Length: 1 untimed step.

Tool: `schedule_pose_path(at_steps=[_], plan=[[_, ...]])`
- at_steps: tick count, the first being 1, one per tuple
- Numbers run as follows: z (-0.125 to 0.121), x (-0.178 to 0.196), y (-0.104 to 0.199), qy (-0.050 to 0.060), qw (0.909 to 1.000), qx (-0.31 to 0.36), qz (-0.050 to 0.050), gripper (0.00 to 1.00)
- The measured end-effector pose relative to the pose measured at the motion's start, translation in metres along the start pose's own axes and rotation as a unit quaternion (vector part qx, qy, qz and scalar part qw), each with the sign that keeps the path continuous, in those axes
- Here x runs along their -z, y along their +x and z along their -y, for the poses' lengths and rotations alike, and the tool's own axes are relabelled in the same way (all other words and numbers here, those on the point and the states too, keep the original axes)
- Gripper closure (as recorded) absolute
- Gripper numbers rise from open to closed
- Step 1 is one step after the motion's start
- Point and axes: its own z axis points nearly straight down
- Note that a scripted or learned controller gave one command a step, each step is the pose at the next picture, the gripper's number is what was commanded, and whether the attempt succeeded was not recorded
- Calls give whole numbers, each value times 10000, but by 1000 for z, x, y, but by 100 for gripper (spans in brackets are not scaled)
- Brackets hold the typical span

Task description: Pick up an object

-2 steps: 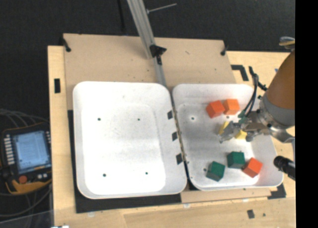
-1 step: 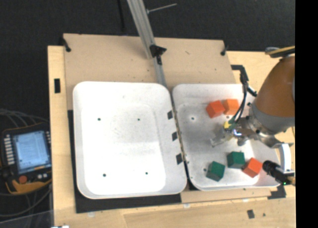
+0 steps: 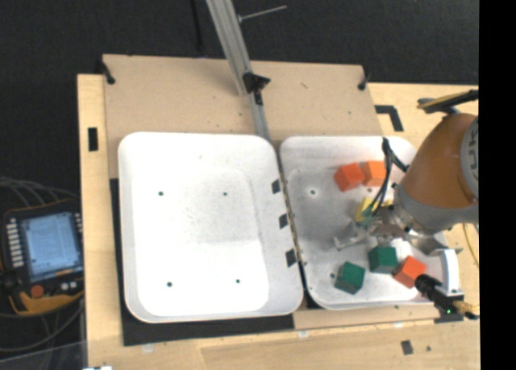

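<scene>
Currently several blocks sit in the right bin (image 3: pixel 322 296): two orange blocks touching each other near its far edge, orange block (image 3: pixel 348 176) and lighter orange block (image 3: pixel 374 172); a green block (image 3: pixel 350 277) near the near edge; a second green block (image 3: pixel 383 259) just beside a red-orange block (image 3: pixel 409 270) toward the near right corner. Gripper (image 3: pixel 364 225) is low over the bin's middle, between the two groups. Can't tell its state, since the wrist and cables cover it, and no block is visibly in it. Arm body (image 3: pixel 439 175) hides the bin's right edge. Left bin (image 3: pixel 197 223) sits alongside, touching. Both are on a tan bench (image 3: pixel 306 86) with a dark floor around it. A teach pendant (image 3: pixel 44 251) lies off the bench's left edge, and a metal pole (image 3: pixel 230 30) crosses the far edge.
</scene>
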Motion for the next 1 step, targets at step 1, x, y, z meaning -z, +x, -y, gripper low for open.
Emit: schedule_pose_path(at_steps=[1], plan=[[-3,13,0,-44,10000,-24,-10,100]])
